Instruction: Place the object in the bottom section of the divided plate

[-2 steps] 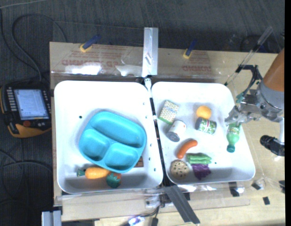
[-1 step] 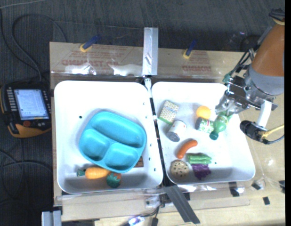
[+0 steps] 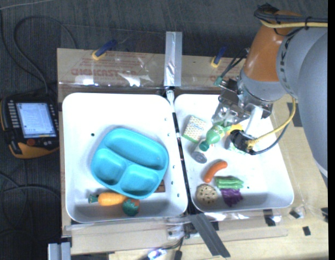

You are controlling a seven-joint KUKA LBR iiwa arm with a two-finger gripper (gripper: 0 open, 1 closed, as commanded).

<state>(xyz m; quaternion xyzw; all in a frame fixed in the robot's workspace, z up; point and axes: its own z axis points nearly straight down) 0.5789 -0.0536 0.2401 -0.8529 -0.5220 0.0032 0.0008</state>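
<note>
the claw (image 3: 224, 124) is lowered into the right bin (image 3: 281, 188), over a green bottle-shaped toy (image 3: 212, 137); whether it is released or clenched cannot be told. the toy is judged light, rigid and smooth, so it is best taken across its narrow body. in the same bin are held a checkered block (image 3: 193, 128), an orange sausage (image 3: 214, 170), a cookie (image 3: 206, 194) and purple-green vegetables (image 3: 230, 189). the blue divided plate (image 3: 129, 161) is seated in the left bin (image 3: 81, 112), with a carrot (image 3: 111, 199) beside it.
</note>
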